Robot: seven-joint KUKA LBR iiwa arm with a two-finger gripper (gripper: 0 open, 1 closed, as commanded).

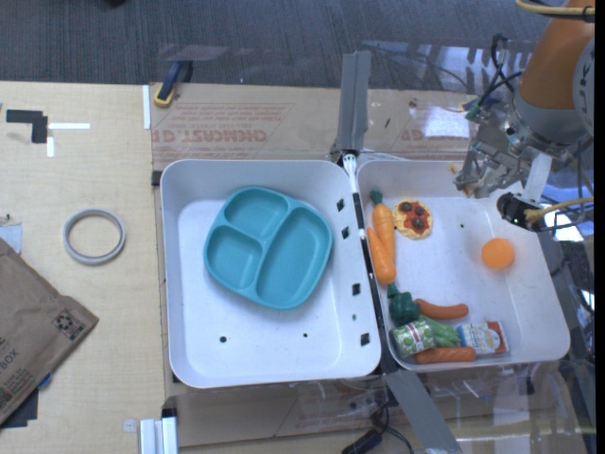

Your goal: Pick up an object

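A blue plate [268, 246] sits in the left bin [180, 282]. The right bin [544, 301] has carrots [382, 242], an orange ball [497, 253] and a tiny pizza [413, 219]. The gripper [482, 180] hangs over its far edge.

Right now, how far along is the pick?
Done: nothing looks picked yet. The orange ball, carrots, pizza toy and the packets at the front all lie in the right bin. The blue divided plate sits in the left bin.
In hand: the gripper is above the right bin's far edge, nothing visible between its fingers.
Left: descend, grasp, lift.
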